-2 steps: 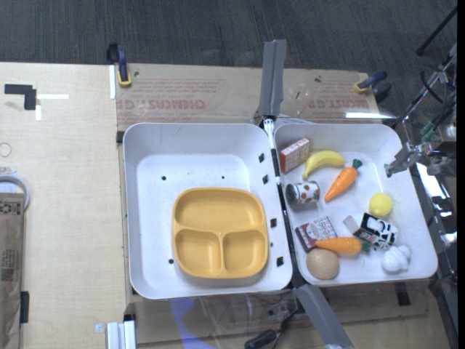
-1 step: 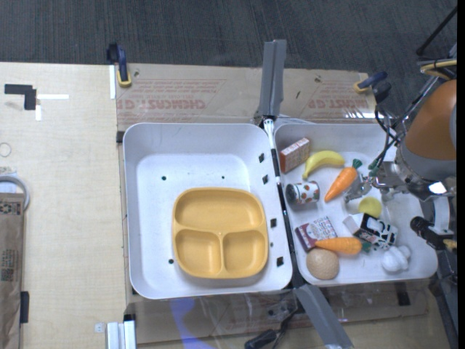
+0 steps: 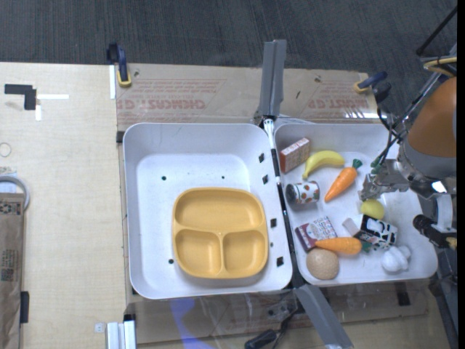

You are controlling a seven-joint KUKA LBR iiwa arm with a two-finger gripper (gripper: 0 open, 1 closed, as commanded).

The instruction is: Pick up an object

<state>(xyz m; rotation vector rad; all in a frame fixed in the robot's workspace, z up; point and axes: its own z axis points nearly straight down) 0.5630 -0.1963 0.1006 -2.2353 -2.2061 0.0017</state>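
I'm reaching in from the right w/ my claw hanging over the right bin, near its right side, just above a small yellow lemon. Can't tell what state the claw's in or whether anything's in it; too small and cluttered there.

Right bin is holding the pickable stuff. Toward its far edge: a brown box near the far-left corner, a banana just beside it. A carrot is lying tilted just right of the banana, tip pointing toward the bin's middle. A can is lying on its side by the left wall, just nearer than the box. Toward the near edge: a red-white carton, a 2nd carrot lying flat and touching it, and a tan ball just nearer, close to the near-left corner. A black-white cow toy is sitting just nearer than the lemon, w/ a white egg-ish thing near the near-right corner.

Left bin is carrying a yellow 3-section tray, lying flat, slightly toward the near-right part. Both bins are sitting side by side on the surface, touching along the middle divider.
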